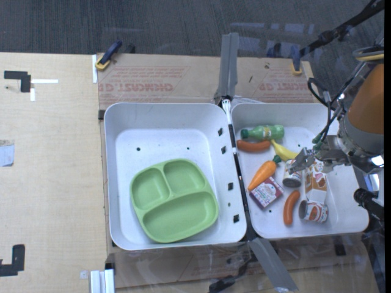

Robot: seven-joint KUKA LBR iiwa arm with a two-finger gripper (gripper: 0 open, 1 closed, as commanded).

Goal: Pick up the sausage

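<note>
Two sausage-like pieces lie in the right bin (348, 221). A red-orange sausage (253, 145) lies flat near the bin's far left, just below a green bottle (263, 132). A second, shorter orange-red sausage (291, 207) lies near the front, between a red-and-white packet (266, 194) and a can (313, 211). My gripper (300, 163) hangs over the middle of the right bin, right of the carrot (263, 173) and just below the banana (283, 150). It is above the front sausage and to the right of the far one. Nothing is visibly held.
A white carton (316, 187) lies right of my gripper. The left bin (116, 163) holds a green divided plate (175, 199). A grey divider bar (229, 72) runs between the bins at the back. Cables hang at the upper right.
</note>
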